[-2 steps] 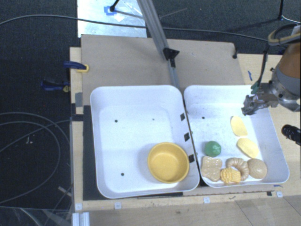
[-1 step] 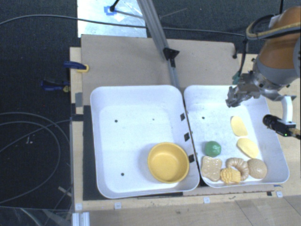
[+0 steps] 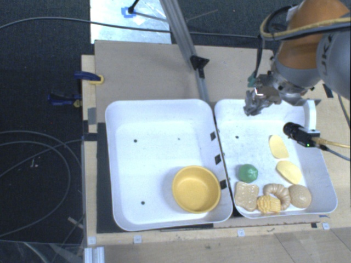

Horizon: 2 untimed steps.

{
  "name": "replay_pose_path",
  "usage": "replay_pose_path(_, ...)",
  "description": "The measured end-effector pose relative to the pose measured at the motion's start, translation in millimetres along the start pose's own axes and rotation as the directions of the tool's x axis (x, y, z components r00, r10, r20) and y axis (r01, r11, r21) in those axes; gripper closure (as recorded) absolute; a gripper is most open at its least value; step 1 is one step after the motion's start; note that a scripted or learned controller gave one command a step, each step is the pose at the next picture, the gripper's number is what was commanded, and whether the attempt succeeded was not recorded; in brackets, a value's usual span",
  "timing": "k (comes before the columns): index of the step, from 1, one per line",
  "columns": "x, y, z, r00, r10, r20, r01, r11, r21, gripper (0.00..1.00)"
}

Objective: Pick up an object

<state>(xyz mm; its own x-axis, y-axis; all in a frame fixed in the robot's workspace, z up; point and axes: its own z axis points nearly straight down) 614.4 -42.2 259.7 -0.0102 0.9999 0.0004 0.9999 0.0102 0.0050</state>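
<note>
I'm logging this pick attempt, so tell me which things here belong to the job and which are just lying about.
Job: hand; right bin; green ball; cracker; corn; pretzel; bun; two yellow chips; yellow bowl; left bin.

Lying about: blue clamps; floor cables; tripod leg.

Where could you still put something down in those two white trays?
Left bin: bare apart from the yellow bowl near its front right corner. Right bin: bare toward the back, below the gripper; crowded along its front and right side.
</note>
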Motion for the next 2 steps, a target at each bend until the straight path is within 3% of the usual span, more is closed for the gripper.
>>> replay_pose_path(1,48,9,4,1.0,0.0,0.0,0.0,1.0,0.001,1.0)
replay_pose_path(2,99,34,25,1.0,0.0,-0.001,0.0,1.0,0.003,1.0)
